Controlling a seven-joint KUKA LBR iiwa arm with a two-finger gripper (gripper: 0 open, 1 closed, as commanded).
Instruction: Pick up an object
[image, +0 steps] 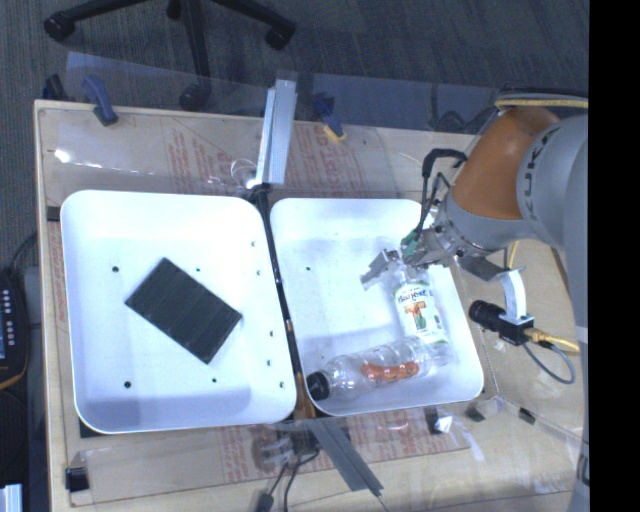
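In the camera view, the grey arm (530, 180), smooth-shelled with a glossy orange band, reaches in from the right and ends in one metal pincer (392, 262) low over the right bin (330, 225); whether its fingers are spread or closed cannot be told from this angle.

Directly below the pincer lies one small white bottle (421, 312), cylindrical, with a printed label in green and red, its top end just under the fingers. Further below and slightly left lies one clear plastic bottle (375, 368) on its side, crinkled and see-through, with a black cap and something orange inside.

Well to the pincer's left, in the left bin (100, 230), lies one flat dark rectangular pad (183, 309), matte and finely ribbed, turned at an angle.

Both bins are shallow, white and round-cornered.
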